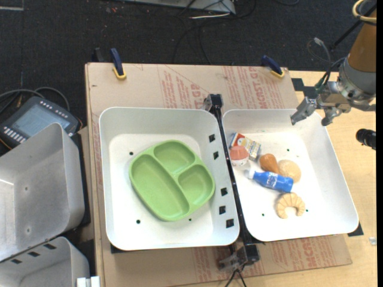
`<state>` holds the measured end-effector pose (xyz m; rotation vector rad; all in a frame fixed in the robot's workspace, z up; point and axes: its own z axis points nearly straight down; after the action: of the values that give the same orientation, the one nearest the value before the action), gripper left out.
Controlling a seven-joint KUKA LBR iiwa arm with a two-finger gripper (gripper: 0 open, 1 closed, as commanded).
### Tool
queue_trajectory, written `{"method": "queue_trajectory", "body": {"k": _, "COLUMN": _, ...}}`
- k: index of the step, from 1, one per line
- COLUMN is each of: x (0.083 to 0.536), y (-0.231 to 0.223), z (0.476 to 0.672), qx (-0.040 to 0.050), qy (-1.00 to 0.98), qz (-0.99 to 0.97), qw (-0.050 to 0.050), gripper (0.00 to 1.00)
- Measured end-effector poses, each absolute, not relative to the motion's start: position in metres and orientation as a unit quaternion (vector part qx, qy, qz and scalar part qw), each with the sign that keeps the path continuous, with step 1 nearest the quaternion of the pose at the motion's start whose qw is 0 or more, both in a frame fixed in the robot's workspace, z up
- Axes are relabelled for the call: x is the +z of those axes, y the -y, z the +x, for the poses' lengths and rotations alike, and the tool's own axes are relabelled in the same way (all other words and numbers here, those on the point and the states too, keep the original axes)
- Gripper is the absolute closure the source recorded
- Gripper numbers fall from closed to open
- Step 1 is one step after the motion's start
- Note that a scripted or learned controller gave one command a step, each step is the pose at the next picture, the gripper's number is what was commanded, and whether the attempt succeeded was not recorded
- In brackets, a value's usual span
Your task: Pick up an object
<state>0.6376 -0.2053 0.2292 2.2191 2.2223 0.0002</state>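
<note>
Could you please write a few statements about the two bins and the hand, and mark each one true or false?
1. The green divided plate lies in the left bin. True.
2. The hand holds the blue bottle. False: it is open near the right bin's upper right corner, nothing between its fingers.
3. The croissant lies nearer the bin's front edge than the bottle. True.
4. The plate has food in its compartments. False: all three are bare.
5. The toy food sits in the left bin. False: it is in the right bin.
</note>
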Motion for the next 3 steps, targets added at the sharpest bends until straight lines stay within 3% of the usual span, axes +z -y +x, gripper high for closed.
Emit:
{"method": "queue_trajectory", "body": {"k": 1, "x": 0.178, "y": 0.199, "z": 0.645, "qx": -0.0010, "qy": -0.708, "qz": 0.706, "qw": -0.001, "gripper": 0.00}}
{"method": "queue_trajectory", "body": {"k": 2, "x": 0.118, "y": 0.194, "z": 0.638, "qx": -0.0012, "qy": -0.707, "qz": 0.707, "qw": -0.002, "gripper": 0.00}}
{"method": "queue_trajectory", "body": {"k": 3, "x": 0.092, "y": 0.193, "z": 0.639, "qx": -0.0004, "qy": -0.708, "qz": 0.706, "qw": 0.000, "gripper": 0.00}}
